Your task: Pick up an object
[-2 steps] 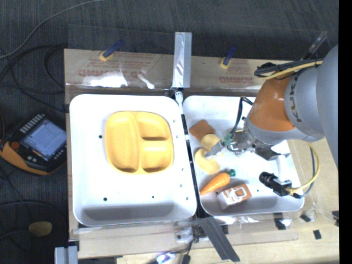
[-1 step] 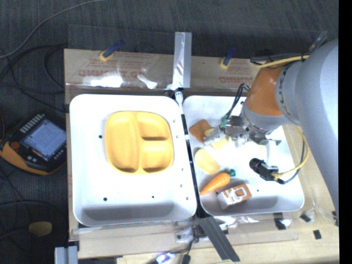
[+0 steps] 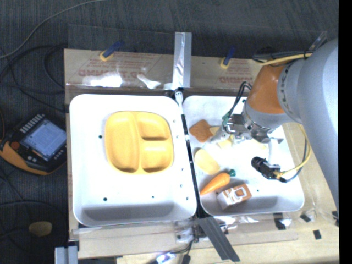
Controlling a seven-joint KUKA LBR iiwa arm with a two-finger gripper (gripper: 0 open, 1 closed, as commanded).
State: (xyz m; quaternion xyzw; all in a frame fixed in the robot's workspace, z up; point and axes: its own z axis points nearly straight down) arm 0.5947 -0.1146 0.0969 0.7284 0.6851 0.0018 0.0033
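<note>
Dark grey carpet [image 3: 110, 15] covers the floor around the surface [image 3: 143, 65], with a thin pale cable [image 3: 66, 10] trailing across it at the top left. An orange-edged handheld console [image 3: 36, 142] lies on the carpet to the left, black cables [image 3: 16, 81] looping near it. Light is even and soft.

The objects all lie in the right bin [image 3: 291, 202]. An orange carrot [image 3: 215, 183] with a small green tip lies slanted near the bin's near-left part. Just right of it, a small orange and white carton [image 3: 235, 195] lies on its side, close to the near wall. Above the carrot there is a pale yellow rounded piece [image 3: 207, 161]. Farther away, near the dividing edge, a flat brown piece like toast [image 3: 200, 129] rests. A small pale yellow bit [image 3: 224, 143] lies between them, to the right.
</note>
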